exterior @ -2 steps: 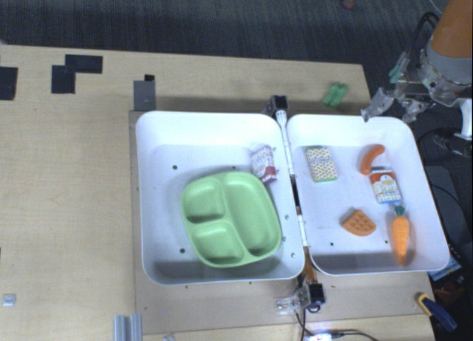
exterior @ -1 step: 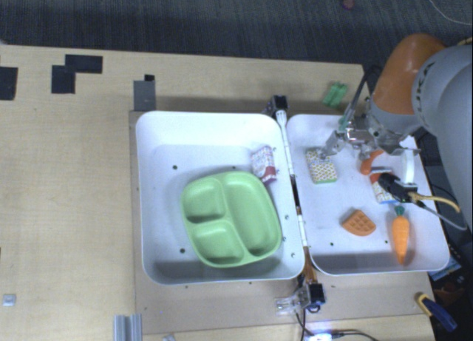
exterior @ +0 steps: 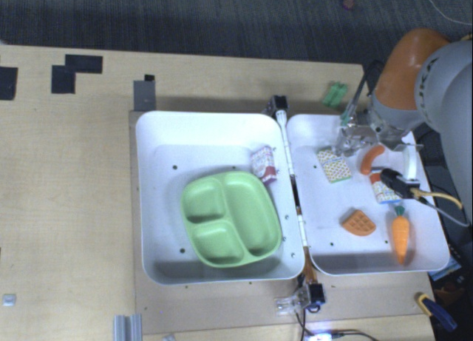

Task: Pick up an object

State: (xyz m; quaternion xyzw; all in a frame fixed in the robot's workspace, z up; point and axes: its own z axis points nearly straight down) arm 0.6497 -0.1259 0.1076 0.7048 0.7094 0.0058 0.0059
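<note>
With our end effector [exterior: 353, 138] low in the right bin [exterior: 318, 254], its state unclear to us, we should centre on the patterned packet [exterior: 335, 165] before closing.

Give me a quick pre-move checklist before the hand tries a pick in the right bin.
1. Hand over the right bin: ok, at its far side.
2. Target close by: ok, checkered pad lies just below the hand.
3. Hand holding something: cannot tell.
4. Other pickable items lie apart: ok, waffle piece and carrot near the front.
5. Crowding by the arm: not ok, orange sausage-shaped piece and small packet sit close together.
6. Left bin out of the way: ok, green divided plate rests there.
</note>
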